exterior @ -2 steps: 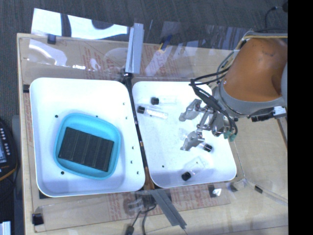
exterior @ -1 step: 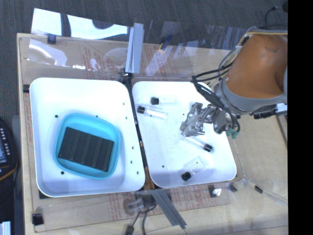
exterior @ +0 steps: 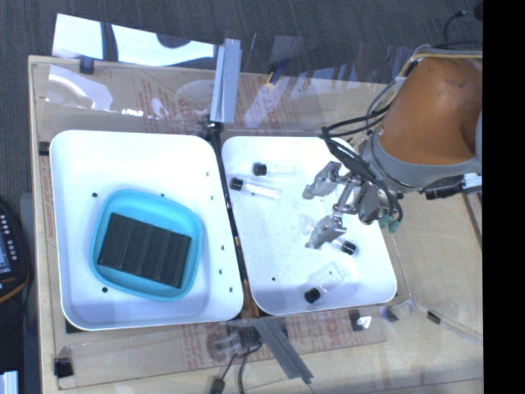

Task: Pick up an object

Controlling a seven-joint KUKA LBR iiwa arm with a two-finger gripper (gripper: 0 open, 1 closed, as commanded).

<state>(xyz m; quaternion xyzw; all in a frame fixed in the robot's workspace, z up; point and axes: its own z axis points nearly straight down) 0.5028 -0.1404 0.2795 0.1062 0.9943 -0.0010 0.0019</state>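
Heads up: your gripper (exterior: 326, 212) hangs spread wide with nothing in it over the right bin (exterior: 271, 298). I count four small clear vials with black caps there; nearest (exterior: 348, 248) lies just beside the lower finger, which I reckon could knock it away

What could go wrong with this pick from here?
The open pincer hangs over the right bin, where the pieces are small, clear vials with black caps; one could slip out or roll away. The nearest cap lies beside the lower finger, so closing may miss it.
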